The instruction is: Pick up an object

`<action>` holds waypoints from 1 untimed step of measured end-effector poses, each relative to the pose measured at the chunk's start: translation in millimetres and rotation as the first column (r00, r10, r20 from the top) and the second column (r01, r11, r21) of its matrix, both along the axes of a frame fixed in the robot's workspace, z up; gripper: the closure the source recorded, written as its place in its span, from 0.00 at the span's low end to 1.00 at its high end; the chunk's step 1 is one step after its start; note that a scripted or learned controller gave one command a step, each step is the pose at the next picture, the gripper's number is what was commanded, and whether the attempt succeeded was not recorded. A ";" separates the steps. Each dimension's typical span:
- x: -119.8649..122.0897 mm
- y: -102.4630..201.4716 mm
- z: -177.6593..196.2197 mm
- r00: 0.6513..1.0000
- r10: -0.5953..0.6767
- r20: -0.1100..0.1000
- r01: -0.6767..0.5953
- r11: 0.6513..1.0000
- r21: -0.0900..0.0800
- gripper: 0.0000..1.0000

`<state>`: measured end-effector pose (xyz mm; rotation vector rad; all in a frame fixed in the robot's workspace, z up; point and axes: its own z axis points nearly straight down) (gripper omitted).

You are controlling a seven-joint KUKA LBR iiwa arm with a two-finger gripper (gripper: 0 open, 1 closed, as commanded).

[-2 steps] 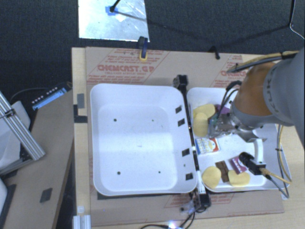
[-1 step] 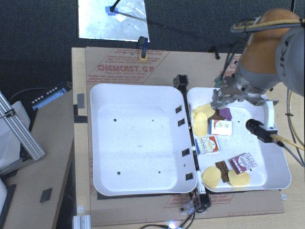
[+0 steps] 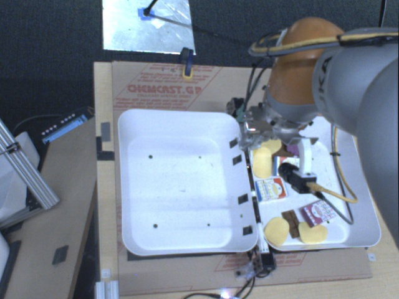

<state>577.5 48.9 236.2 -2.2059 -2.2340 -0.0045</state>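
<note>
Camera view: my arm (image 3: pixel 349 73) reaches in from the right, its orange band (image 3: pixel 305 55) above the wrist, and covers the upper part of the right bin (image 3: pixel 365 232). My gripper (image 3: pixel 265 129) sits low over that bin's upper left corner, close to the wall shared with the left bin (image 3: pixel 181 182); whether it is open or closed I cannot tell, since the wrist hides the tips. Just below my gripper lies a pale yellow piece (image 3: pixel 263 162), and beneath it a small printed packet (image 3: pixel 270 189). Farther down the bin, a dark brown piece (image 3: pixel 290 219) lies between two more yellow pieces (image 3: pixel 277 230) at the lower edge, beside a maroon packet (image 3: pixel 318 213). A yellow cable (image 3: pixel 333 195) trails from my wrist across the bin. Both bins rest on a cardboard sheet (image 3: pixel 162 83).
</note>
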 end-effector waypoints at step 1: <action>75.5 81.2 -6.5 1.000 -0.002 0.006 0.002 1.000 -0.001 1.00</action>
